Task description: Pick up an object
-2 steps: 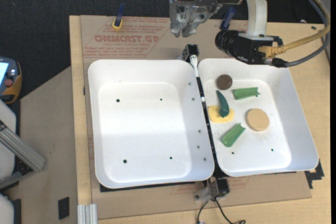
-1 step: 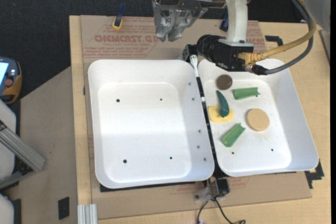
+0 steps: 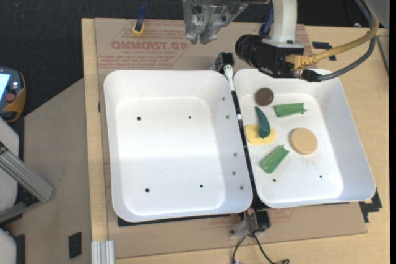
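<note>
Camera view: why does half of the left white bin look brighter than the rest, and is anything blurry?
In the camera view, the left bin has a bright lit band across its lower floor and a greyer shaded upper part; the right bin looks evenly lit. The gripper near the top is slightly soft, the small objects sharp.

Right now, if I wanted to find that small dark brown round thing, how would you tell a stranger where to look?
Start with the right bin, the one with the small pieces in it. Look toward its far edge, nearest the arm: the brown disc lies there, left of a green block. It is the only dark round piece; the other round one, the tan disc, is paler and larger.
</note>
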`<state>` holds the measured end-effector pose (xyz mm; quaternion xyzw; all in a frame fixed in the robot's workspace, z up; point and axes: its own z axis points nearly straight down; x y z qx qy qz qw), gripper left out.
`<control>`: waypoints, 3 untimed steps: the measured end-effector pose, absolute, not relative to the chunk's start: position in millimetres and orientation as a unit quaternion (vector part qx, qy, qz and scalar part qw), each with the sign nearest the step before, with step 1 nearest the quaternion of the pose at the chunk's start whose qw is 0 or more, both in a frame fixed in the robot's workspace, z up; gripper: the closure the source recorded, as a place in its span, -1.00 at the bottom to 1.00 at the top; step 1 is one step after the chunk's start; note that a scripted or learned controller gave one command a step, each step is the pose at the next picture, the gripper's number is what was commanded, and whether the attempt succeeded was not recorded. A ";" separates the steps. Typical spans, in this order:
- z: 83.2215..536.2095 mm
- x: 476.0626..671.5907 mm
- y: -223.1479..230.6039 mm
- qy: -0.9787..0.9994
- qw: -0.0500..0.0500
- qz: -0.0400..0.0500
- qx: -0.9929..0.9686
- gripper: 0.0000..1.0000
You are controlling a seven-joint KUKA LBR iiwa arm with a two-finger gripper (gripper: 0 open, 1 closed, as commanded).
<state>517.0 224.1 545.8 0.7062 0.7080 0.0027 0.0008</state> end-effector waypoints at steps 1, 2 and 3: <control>556.5 517.3 224.6 0.708 0.001 0.004 0.706 1.00; 556.0 517.2 224.7 0.708 0.001 0.004 0.706 -1.00; 566.9 517.5 225.3 0.709 0.002 0.005 0.706 1.00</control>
